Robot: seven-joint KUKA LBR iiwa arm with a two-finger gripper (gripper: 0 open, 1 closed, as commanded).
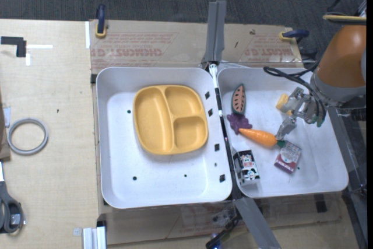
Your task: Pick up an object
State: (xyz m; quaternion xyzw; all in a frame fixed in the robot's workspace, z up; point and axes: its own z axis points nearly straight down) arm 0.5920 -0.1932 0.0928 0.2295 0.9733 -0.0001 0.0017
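My gripper (285,130) hangs low over the right bin (326,183), its tip just past the right end of an orange toy carrot (259,137). Nothing shows between the fingers. Just below the tip lies a small red and white packet (288,158). A watermelon slice (238,99) and a purple piece (238,122) lie at the bin's left side. A cow-patterned carton (246,167) rests at the front left. A yellow object (282,102) sits beside the wrist, partly hidden by it.
The left bin (116,183) holds a yellow divided plate (171,118). A grey divider (215,32) stands at the back where the bins meet. On the bench to the left lie a tape roll (26,136) and scissors (9,216).
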